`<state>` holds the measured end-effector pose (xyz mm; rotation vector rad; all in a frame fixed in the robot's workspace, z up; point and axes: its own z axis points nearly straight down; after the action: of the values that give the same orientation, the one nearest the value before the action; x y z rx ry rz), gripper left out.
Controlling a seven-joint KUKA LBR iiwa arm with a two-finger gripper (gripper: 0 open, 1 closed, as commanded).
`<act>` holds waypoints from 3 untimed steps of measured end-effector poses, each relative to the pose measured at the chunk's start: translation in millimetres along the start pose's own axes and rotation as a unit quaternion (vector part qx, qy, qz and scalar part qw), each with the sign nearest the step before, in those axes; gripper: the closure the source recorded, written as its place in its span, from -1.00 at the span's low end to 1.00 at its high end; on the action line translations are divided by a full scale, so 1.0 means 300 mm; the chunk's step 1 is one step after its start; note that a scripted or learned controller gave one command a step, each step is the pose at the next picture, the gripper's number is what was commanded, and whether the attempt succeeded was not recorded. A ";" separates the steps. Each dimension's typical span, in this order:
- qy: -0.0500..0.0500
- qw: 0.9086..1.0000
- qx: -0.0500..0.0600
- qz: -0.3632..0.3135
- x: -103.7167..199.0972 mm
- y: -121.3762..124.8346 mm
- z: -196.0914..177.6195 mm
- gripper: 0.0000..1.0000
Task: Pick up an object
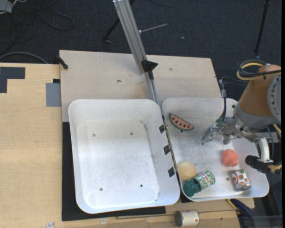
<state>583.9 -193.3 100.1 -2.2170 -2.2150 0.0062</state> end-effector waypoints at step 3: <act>-0.002 1.000 -0.005 -0.001 -0.001 0.008 -0.331 1.00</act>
<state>587.2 -194.0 199.5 -2.2222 -2.2236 -0.0020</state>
